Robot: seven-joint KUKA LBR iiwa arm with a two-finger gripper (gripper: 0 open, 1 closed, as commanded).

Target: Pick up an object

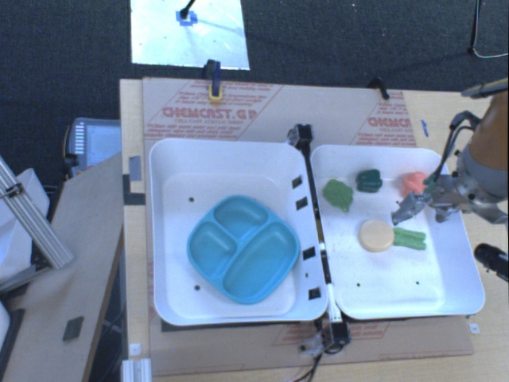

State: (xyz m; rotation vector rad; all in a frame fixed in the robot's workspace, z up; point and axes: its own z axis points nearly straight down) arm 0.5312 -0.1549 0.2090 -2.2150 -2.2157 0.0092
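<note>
The cream disc (pixel 376 235) lies in the right bin (pixel 398 297), and I take it as landmark. Touching its right side is a light green piece (pixel 410 239). Just above this piece hangs the gripper (pixel 402 212); its fingers look slightly apart, holding nothing. Further behind the disc are two darker green toys and an orange one (pixel 412 183). I think it should descend straight, centred on one piece

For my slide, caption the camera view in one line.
Gripper hovers over toy food in the right bin; blue plate in the left bin.
</note>
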